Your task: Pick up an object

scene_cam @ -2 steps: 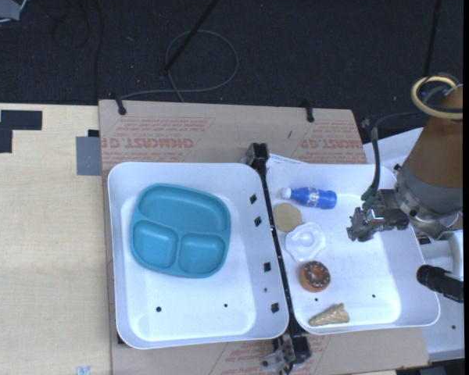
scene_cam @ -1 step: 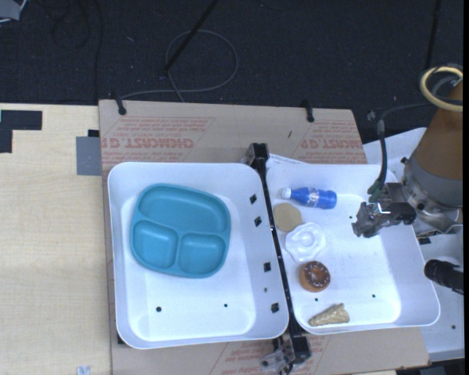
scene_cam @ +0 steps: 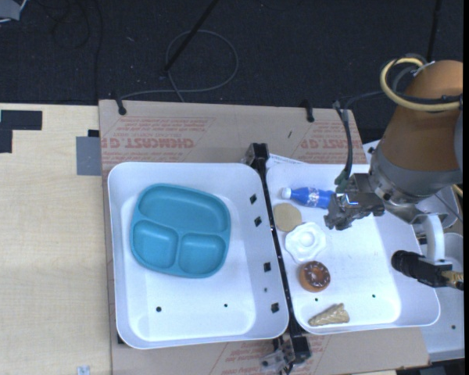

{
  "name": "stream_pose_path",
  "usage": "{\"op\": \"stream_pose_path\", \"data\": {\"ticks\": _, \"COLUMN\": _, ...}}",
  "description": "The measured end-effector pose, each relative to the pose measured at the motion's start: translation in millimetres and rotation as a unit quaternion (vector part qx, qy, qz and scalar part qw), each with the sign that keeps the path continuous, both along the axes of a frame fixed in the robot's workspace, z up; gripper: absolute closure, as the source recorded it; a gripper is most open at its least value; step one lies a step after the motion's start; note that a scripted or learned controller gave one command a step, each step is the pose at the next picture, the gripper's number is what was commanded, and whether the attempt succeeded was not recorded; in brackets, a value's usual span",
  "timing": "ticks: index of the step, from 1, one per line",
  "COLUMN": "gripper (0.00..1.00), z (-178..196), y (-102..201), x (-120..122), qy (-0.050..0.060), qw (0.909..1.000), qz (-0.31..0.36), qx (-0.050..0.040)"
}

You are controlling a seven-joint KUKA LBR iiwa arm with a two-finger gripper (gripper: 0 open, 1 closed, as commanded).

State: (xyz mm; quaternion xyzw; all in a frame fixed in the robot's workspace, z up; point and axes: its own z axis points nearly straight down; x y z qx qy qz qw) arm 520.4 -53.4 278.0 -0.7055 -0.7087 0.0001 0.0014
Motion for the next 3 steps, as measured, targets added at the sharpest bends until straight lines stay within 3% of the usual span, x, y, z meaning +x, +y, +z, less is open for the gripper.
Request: {"op": "stream_pose_path", "data": {"ticks": 3, "gripper": 1.00, "z": -47, "y": 139, "x": 41, "qy": 0.001, "qw": 1.0000, "qz": 0.000, "qx": -0.0007}}
